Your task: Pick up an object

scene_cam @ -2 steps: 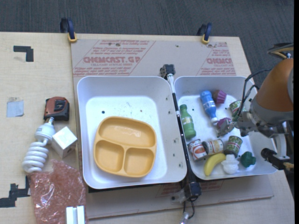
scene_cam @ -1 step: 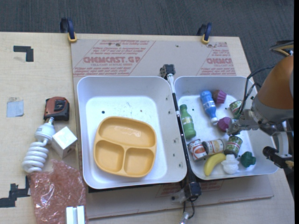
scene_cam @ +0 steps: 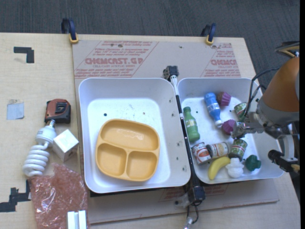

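The right bin point(scene_cam: 190, 92) holds several small objects: a green bottle point(scene_cam: 191, 124), a blue bottle point(scene_cam: 212, 106), a pink-purple toy point(scene_cam: 224, 98), a purple piece point(scene_cam: 229, 126), a red-labelled can point(scene_cam: 202, 153), a small jar point(scene_cam: 219, 150), a green can point(scene_cam: 238, 148), a banana point(scene_cam: 217, 167), a white piece point(scene_cam: 234, 168) and a green toy point(scene_cam: 252, 163). My gripper point(scene_cam: 242, 127) sits low over the bin's right side, just right of the purple piece and above the green can. Nothing is visibly held.
A yellow divided plate point(scene_cam: 127, 149) lies in the left bin point(scene_cam: 119, 87). Left of the bins on the bench lie a tape measure point(scene_cam: 58, 111), a spiral light bulb point(scene_cam: 39, 150), a white cube point(scene_cam: 66, 142) and a pinkish bag point(scene_cam: 57, 194).
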`<state>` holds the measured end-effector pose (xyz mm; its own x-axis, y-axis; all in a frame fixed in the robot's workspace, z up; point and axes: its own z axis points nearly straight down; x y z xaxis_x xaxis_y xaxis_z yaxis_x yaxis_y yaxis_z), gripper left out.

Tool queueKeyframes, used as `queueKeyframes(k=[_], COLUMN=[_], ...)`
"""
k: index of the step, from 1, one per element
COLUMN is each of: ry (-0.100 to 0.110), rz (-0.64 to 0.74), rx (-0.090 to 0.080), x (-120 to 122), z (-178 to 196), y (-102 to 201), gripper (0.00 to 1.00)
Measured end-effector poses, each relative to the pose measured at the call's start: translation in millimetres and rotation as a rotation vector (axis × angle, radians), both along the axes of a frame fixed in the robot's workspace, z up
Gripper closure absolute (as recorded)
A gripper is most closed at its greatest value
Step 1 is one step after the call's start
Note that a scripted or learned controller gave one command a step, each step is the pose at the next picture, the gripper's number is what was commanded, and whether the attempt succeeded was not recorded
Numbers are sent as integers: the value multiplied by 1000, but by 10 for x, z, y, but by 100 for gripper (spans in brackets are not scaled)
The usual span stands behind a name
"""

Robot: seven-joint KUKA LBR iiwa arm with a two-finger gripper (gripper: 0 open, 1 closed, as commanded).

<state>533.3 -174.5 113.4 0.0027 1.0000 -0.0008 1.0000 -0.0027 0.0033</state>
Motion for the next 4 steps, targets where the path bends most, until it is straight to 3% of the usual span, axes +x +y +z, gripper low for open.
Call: queueKeyframes(k=[1, 2, 3, 4], ry=[3, 2, -1, 2], rz=[3, 1, -1, 3], rx=[1, 0, 0, 0], x=[12, -554, -540, -546], z=[-208, -208, -109, 790], y=[308, 545, 540, 1404], gripper=[0, 0, 100, 100])
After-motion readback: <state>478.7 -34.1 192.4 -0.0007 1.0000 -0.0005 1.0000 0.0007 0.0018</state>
